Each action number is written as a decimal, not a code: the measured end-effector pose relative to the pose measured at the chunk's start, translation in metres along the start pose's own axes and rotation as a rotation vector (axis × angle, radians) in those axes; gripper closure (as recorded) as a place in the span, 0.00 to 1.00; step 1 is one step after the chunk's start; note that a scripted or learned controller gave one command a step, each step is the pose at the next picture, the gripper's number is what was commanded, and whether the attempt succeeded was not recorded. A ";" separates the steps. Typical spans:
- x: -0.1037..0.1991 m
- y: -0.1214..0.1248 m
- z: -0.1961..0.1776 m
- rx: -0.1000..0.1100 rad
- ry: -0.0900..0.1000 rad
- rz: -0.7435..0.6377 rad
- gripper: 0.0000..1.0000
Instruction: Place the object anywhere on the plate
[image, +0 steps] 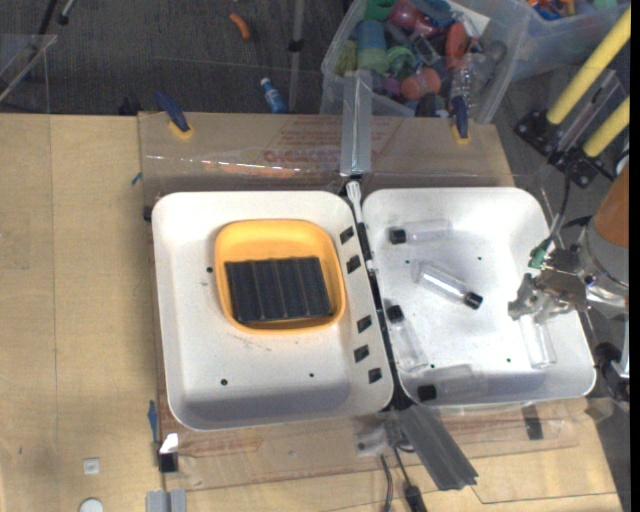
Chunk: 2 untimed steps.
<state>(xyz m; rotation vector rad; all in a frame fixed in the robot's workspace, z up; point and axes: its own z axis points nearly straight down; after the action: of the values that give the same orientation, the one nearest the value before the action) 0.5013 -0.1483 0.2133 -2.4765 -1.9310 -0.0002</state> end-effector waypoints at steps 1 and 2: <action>-0.039 0.051 -0.015 -0.003 -0.002 -0.216 1.00; -0.029 0.106 -0.037 -0.003 -0.003 -0.319 1.00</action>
<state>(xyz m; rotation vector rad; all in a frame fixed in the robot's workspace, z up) 0.5968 -0.2026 0.2503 -2.1418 -2.3025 -0.0002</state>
